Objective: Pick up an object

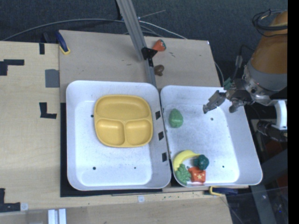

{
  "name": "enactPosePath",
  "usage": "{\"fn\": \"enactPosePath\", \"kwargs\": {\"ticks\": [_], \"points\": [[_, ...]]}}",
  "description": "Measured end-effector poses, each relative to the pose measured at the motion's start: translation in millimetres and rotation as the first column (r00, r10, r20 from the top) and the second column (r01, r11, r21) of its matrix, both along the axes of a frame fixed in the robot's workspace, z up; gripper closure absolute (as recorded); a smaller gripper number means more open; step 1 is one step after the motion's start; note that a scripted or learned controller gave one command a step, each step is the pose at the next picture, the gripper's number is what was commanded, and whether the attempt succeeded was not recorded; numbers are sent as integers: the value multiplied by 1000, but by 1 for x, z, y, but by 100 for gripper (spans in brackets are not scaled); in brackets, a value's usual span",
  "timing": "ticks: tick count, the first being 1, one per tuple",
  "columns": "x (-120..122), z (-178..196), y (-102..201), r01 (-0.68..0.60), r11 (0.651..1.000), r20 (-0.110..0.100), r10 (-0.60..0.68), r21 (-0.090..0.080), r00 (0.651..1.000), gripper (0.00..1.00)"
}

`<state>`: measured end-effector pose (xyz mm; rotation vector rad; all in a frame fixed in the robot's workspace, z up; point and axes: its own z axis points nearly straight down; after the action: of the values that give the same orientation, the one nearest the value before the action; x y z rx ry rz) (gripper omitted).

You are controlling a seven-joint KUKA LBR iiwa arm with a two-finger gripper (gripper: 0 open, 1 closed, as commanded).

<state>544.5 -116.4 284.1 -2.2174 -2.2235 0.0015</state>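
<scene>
The grey arm with its orange band (273, 55) enters from the right edge of the frame, and its two-finger gripper (220, 104) hangs over the upper right part of the right-hand shallow white bin (243, 139); the two dark fingers stand apart, one reaching left toward the bin's middle and the other pointing down nearer the wrist, with nothing between them; a round pale-green lumpy object (175, 118) lies in the upper left part of that bin, just beside the divider between the bins and well apart from the gripper; in the bin's lower left corner sits a tight cluster of small toys: a yellow banana-shaped piece (183, 156), a dark teal rounded piece (202, 162), a green leafy piece (182, 174) and a red block with a yellow mark (198, 176), all touching or nearly so; the left-hand shallow white bin (79, 139) bears a yellow three-compartment plastic plate (124, 120) in its upper half.
</scene>
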Motion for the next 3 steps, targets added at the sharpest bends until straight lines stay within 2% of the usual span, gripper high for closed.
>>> {"fn": "enactPosePath", "kwargs": {"ticks": [1,3], "points": [[0,0,0,0,1000,0,0,0,1000,0],[-1,-92,-6,2,1000,-5,-2,0,1000,0]]}}
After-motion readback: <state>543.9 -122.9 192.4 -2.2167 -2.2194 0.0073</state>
